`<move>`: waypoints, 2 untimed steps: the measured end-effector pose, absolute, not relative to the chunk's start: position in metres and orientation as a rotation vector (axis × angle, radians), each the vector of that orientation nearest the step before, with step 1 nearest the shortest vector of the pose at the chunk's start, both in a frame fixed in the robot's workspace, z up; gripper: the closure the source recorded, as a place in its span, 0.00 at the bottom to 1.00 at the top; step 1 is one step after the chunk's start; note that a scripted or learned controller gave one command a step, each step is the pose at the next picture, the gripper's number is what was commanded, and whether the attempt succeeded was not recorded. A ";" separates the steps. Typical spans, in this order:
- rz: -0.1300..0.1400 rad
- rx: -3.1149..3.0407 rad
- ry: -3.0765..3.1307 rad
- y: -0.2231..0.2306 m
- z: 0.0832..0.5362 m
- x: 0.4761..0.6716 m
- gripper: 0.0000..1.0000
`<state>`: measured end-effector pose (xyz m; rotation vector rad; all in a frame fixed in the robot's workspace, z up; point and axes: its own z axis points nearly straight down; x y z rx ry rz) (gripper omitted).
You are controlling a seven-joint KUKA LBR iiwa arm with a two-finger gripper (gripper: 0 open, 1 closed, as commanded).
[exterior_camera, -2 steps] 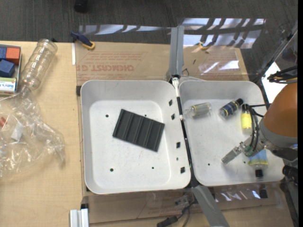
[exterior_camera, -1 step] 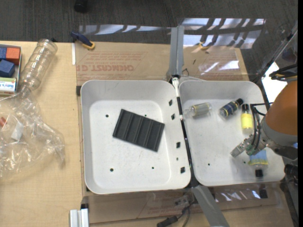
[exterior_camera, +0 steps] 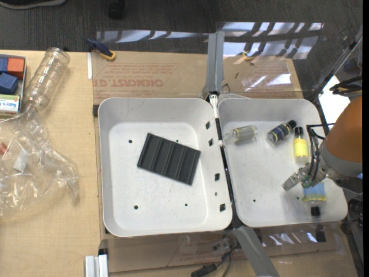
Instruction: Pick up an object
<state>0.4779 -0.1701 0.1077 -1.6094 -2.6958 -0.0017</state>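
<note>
The right bin (exterior_camera: 253,209) holds several small items. A clear little jar (exterior_camera: 245,133) lies at the upper left, with a dark blue and yellow cylinder (exterior_camera: 281,131) to its right. Below that cylinder is a yellow bottle (exterior_camera: 300,147). Near the lower right corner lies a pale yellow bottle with a black cap (exterior_camera: 315,198). My gripper (exterior_camera: 302,180) hangs low over the right bin, just above and left of the pale bottle and below the yellow bottle. The orange band of the arm (exterior_camera: 350,137) comes in from the right. A dark grey ribbed slab (exterior_camera: 169,158) lies in the left bin (exterior_camera: 115,206).
A metal divider bar (exterior_camera: 214,68) runs between the bins at the back. On the wooden bench to the left are a crumpled clear plastic bag (exterior_camera: 29,166), a clear bottle (exterior_camera: 45,77) and a box of coloured blocks (exterior_camera: 10,79). Cables (exterior_camera: 316,133) cross the right bin's far edge.
</note>
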 end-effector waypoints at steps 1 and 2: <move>-0.003 -1.613 -2.694 -0.170 0.116 0.478 1.00; -0.003 -1.617 -2.693 -0.171 0.125 0.479 1.00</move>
